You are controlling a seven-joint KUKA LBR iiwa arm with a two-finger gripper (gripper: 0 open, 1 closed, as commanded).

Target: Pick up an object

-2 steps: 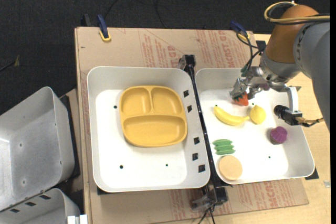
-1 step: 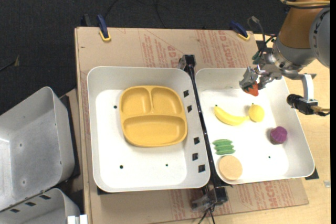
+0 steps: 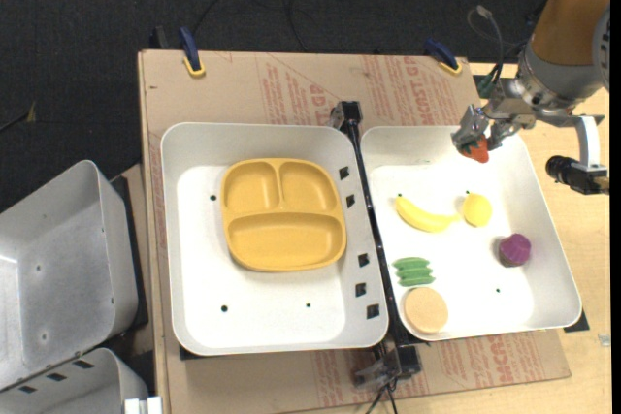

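Red and small, an object (image 3: 477,150) sits between my fingers — my gripper (image 3: 475,140) is closed on it, raised over the far edge of the right bin (image 3: 548,208). By my reckoning the pick is all but done; what's left is carrying it clear. Below lie a banana (image 3: 424,215), lemon (image 3: 475,210), purple fruit (image 3: 514,249) — untouched.

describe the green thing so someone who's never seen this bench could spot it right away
Start at the right-hand white bin, the one without the yellow divided plate. Look along its near left side, just above the round tan disc in the corner and below the banana. The green piece is small, ridged like stacked pods, and the only green item in either bin.
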